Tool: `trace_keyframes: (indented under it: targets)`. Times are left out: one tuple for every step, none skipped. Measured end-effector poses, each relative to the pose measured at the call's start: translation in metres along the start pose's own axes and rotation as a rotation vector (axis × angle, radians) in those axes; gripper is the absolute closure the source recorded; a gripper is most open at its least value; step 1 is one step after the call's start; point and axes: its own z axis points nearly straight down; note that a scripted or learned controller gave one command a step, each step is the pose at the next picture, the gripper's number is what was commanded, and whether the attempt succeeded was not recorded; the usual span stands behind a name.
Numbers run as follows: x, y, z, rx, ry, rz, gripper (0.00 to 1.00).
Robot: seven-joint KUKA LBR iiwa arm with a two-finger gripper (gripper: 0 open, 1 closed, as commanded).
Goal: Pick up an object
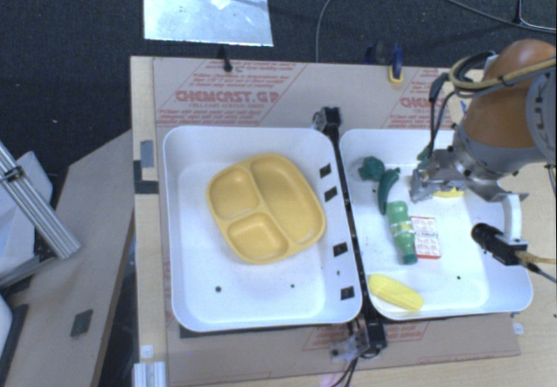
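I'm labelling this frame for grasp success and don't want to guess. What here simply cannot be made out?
- Gripper, camera view: its fingers are hidden under the wrist, so open or shut is unclear.
- Small yellow object: mostly covered by the arm; its identity is unclear.
- Print on the small red-and-white box: too small to read.
- Arm: cut off by the right edge.
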Motion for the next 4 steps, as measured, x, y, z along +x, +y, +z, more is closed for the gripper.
trace_keyframes:
  targets:
    - [0.000,0.001,-0.026,0.001,0.000,0.000,1.00]
    - [0.052,-0.003,-0.021,0.005,0.003,-0.006,1.00]
    - [0.111,-0.002,-0.016,0.005,0.004,-0.007,1.00]
    - [0.173,0.003,-0.014,0.004,0.004,-0.008,1.00]
